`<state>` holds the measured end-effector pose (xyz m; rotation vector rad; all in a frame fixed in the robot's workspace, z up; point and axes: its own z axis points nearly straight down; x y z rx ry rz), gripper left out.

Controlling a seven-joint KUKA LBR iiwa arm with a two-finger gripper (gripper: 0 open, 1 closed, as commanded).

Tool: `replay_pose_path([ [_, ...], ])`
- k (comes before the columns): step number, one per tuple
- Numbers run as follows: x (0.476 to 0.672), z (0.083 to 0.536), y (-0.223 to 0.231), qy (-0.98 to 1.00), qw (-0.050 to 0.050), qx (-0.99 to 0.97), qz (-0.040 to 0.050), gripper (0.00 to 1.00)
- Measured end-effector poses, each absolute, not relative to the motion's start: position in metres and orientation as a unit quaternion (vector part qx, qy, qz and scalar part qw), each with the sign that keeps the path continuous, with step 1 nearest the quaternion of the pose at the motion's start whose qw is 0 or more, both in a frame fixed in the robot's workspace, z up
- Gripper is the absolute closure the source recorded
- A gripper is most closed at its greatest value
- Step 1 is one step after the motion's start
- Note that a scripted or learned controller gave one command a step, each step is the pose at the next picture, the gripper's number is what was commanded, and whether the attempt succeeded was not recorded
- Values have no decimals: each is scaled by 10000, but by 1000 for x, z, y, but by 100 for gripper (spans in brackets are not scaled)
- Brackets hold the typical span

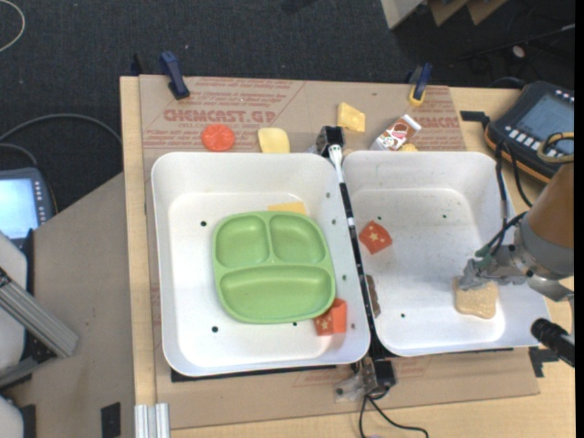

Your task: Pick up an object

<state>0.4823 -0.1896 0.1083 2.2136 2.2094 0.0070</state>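
A tan, bread-like piece [476, 301] lies in the right bin [420, 176] near its front right corner. My gripper [484, 275] is low over that piece's back edge, reaching in from the right, and whether it touches the piece cannot be told. A red piece with a yellow mark [375, 236] lies at the right bin's left side. In the left bin [182, 190] sits a green divided plate [272, 267], with an orange block [332, 318] at its front right corner and a pale yellow piece [286, 209] behind it.
On the cardboard behind the bins lie an orange-red disc [217, 137], two yellow pieces [273, 140] [351, 117] and a red-and-white packet [397, 135]. Blue clamps [173, 73] [420, 80] grip the board's back edge. A handheld pendant [543, 130] lies at the right.
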Motion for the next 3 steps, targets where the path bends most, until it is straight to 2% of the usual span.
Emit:
replay_pose_path([
  [1, 482, 108, -189, 7062, 65, 7079, 21, 0],
  [2, 479, 149, -226, 7063, 32, 7079, -1, 0],
  [3, 480, 84, -196, 7074, 28, 7068, -1, 0],
])
